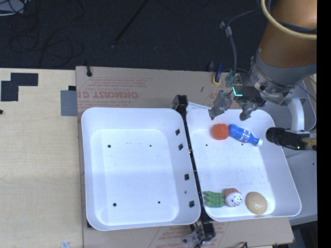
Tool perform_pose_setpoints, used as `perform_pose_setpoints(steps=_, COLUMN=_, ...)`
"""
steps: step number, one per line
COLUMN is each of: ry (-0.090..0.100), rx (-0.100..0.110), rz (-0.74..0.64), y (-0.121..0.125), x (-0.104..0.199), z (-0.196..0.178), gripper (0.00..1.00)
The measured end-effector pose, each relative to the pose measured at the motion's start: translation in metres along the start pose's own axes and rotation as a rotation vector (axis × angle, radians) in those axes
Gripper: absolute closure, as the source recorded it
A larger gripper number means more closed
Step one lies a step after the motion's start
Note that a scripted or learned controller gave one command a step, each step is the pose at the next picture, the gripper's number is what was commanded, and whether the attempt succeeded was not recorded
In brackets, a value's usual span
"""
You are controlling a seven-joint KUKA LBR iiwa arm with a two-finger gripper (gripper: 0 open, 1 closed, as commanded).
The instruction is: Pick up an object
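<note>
**A:** Over the far end of the right bin [282,187], the gripper [234,107] hung with its two fingers spread and nothing between them. So the pick had not been made; I judged the task barely begun.

**B:** What lay closest to it?

**A:** The orange ball [220,131] sat just below the fingers, with the blue bottle [244,135] just beside it on the right, lying on its side, cap end toward the bin's right wall. Either seemed a fair target. The descent, the closing and the lift were all left to do.

**B:** And the other things?

**A:** Along the near wall, well apart from the gripper: a green toy [213,198], a white and red speckled ball [232,197] touching or nearly touching it, and a tan egg-shaped thing [256,202] just beside that.

**B:** Room to move?

**A:** The middle of the right bin's floor was bare, so there was space there. The ball and bottle lay near the far wall, which I judged could crowd a finger on that side. The left bin [93,154] stood across the black divider [187,154].
</note>
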State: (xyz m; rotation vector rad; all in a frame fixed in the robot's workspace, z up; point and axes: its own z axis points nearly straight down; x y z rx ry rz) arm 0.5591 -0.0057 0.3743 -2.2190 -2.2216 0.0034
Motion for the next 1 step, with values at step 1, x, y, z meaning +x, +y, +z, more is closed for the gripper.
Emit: perform_pose_setpoints(steps=1, ry=0.000, rx=0.002, rz=-0.001, y=0.0002, x=-0.0003, z=-0.0094, gripper=1.00)
